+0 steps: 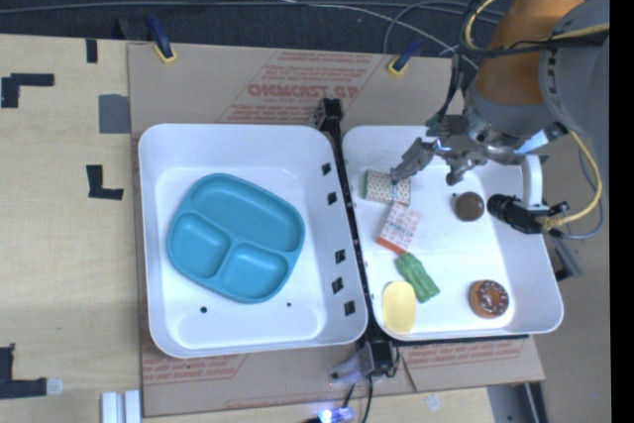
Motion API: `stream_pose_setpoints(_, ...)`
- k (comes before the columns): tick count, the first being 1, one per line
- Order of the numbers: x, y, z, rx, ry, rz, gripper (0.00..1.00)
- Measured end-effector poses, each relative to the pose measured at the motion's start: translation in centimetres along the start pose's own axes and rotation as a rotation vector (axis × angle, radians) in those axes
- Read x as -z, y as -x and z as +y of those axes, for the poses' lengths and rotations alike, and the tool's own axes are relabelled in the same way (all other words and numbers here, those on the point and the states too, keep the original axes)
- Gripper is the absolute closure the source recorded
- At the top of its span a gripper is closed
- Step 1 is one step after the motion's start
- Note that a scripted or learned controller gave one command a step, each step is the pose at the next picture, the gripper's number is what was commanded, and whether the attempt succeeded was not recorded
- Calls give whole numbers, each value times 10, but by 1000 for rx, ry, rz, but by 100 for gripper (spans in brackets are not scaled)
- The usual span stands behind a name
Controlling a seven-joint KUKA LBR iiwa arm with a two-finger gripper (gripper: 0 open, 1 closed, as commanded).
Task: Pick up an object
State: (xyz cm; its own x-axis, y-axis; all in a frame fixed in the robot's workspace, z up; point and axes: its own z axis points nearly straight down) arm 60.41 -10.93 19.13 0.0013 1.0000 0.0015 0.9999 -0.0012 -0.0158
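Note:
My gripper [431,171] hangs over the back part of the right bin [525,263], open, with nothing between its fingers. One finger [404,168] points down-left toward a small green-patterned packet [379,186]. The other finger [458,173] stands just above a brown ball [469,206]. Further forward in the same bin lie a red-and-white checked packet [399,228], a green piece [418,277], a yellow piece [399,305] and a brown donut [488,297].
The left bin [168,154] holds a blue divided plate [235,236]. A black divider strip [342,213] runs between the two bins. Cables [570,203] loop around the arm at the right edge of the right bin.

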Motion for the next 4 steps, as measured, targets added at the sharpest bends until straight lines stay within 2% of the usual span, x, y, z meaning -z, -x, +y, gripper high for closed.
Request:
stream_pose_setpoints(1, 8, 0, 3, 3, 14, -1, 0)
stream_pose_setpoints(3, -80, -5, 9, 3, 10, -2, 0)
stream_pose_setpoints(4, -108, -5, 9, 4, 15, -3, 0)
